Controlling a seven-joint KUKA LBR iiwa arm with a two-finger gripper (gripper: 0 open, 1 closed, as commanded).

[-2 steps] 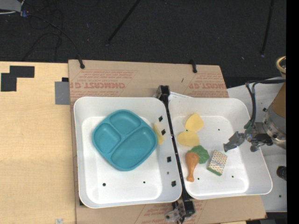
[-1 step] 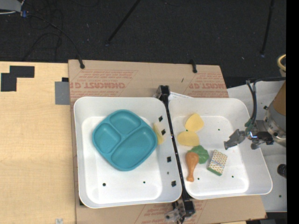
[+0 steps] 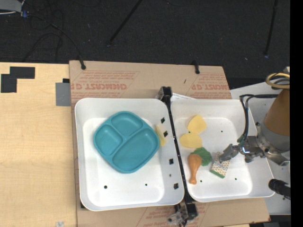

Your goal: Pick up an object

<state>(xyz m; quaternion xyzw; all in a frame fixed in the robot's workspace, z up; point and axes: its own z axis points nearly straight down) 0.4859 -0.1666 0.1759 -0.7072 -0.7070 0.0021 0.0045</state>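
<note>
Within the right bin, the gripper hovers beside a patterned green-edged block; its grasp cannot be told. Left: green piece, drumstick. Left bin: teal plate.

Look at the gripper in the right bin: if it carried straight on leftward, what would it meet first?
Probably the small patterned block just beside the gripper, then the green toy; height is unclear.
</note>
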